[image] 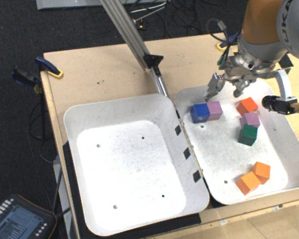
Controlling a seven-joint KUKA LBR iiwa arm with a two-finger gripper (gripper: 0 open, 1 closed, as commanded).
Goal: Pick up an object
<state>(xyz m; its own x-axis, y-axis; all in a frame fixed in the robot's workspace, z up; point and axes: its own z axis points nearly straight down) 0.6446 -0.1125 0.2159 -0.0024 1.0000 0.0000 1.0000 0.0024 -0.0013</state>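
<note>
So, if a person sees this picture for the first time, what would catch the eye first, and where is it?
Probably the arm, grey and orange, at the upper right, with its gripper open above the far end of the right bin. Next come the bright blocks in that bin: a blue block touching a pink block just below the gripper, and two orange blocks near the front edge.

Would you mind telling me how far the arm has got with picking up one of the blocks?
Done: the gripper has reached the right bin and hovers at its far edge, near the blue block and pink block. In hand: nothing; its jaws are spread with no block between them. Left: lowering onto a block, closing and lifting. All blocks lie on the bin floor.
</note>
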